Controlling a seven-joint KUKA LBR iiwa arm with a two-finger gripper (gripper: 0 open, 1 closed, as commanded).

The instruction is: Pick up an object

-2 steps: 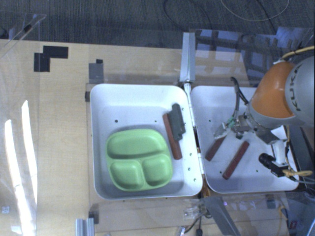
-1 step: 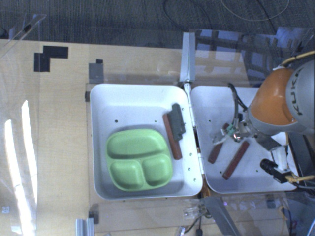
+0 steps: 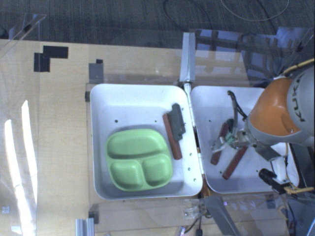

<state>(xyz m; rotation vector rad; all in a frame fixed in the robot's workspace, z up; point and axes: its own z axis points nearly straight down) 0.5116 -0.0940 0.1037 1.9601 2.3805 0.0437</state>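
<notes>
Down in the right bin (image 3: 246, 181), at the middle right of the frame, the hand (image 3: 227, 140) hangs from the grey arm (image 3: 275, 114) with its orange band. Whether it is open or closed I cannot tell; the metal parts there are small and blurred. It sits among two brown sticks: one brown stick (image 3: 219, 144) lies just to its left, slanting from upper right to lower left, and a second brown stick (image 3: 235, 162) lies just below and to the right of it, on the same slant. Neither can be seen to be gripped. A black cable (image 3: 235, 106) curves down toward the hand from above.

Over in the left bin (image 3: 101, 132), a green divided plate (image 3: 140, 159) rests at the lower middle. Beside its right edge lies a long brown bar (image 3: 172, 137), and a dark grey brush-like piece (image 3: 177, 120) lies just beside the bar's upper part, near the wall between the bins. Both bins stand side by side on the pale wooden worktop (image 3: 49, 146).
</notes>
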